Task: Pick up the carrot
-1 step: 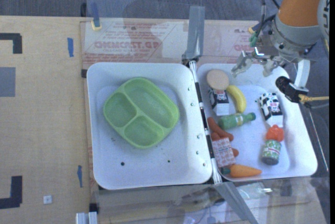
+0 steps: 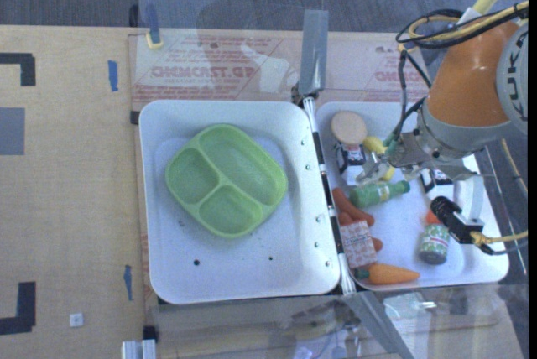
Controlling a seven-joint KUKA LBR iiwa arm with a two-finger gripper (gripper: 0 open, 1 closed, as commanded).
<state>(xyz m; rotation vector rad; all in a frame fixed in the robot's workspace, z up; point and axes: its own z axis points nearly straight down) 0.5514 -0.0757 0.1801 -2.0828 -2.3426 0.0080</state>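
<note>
Orange carrot (image 2: 393, 273) is lying at the right bin's (image 2: 491, 265) six o'clock edge. The hand (image 2: 382, 170) is hovering over a green bottle (image 2: 377, 195) toward twelve o'clock, its grip impossible to tell.

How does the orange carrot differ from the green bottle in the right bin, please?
The tapered orange carrot lies at the right bin's near edge, away from the gripper; the green plastic bottle lies mid-bin, just below it. The carrot is plain; the bottle has a pale cap end. Both lie on their sides.
</note>
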